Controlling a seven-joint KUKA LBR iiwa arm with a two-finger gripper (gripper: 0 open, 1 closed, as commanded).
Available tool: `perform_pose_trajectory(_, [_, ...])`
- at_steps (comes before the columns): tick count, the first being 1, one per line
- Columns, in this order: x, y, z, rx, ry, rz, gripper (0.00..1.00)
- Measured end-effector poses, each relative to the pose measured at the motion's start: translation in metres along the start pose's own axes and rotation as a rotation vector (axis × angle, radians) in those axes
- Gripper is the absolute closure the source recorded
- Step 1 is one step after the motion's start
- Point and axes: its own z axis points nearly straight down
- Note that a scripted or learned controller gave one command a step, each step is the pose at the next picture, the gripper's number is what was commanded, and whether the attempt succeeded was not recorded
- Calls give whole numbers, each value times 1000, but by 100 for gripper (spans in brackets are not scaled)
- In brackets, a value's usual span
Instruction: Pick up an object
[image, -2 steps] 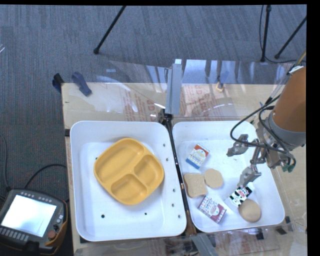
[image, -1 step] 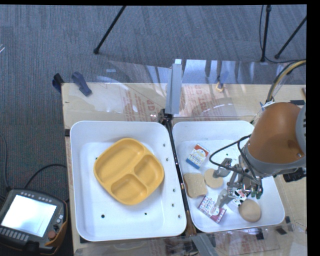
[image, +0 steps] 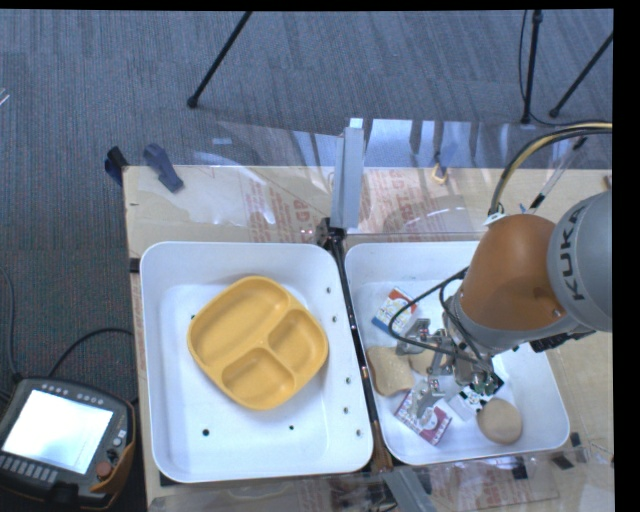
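**Mara:** Lowest in the view, at the left corner, sits a teach pendant (image: 62, 437) with its screen lit, off the bench altogether. Above it the left bin (image: 160, 300) holds a yellow divided plate (image: 258, 341), lying flat and a little turned.

**Ivo:** And the arm?

**Mara:** It reaches into the right bin (image: 372, 262), orange wrist band (image: 512, 282) over the clutter. The gripper (image: 436, 383) hangs low above a small red-and-white packet (image: 424, 418), with a tan sponge-like piece (image: 389, 370) just to its left and a beige rounded lump (image: 500, 421) near the bin's lower right corner.

**Ivo:** Open or closed?

**Mara:** I cannot tell; the metalwork there is a tangle from this slant (cables cross it too). Nothing visibly sits between the tips, so I'd judge the pick not yet made.

**Ivo:** So what would make it go well?

**Mara:** My guess: commit to one target. The packet is flat and thin, likely to slip or crumple, so come straight down and centred over it. The lump, standing apart from its neighbours, may be the easier grab, being bulky enough to close on.
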Motion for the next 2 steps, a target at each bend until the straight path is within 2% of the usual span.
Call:
perform_pose_trajectory(1, [0,3,-10,-1,2,-8,100])
perform_pose_trajectory(2, [55,68,-96,-3,-2,157,100])
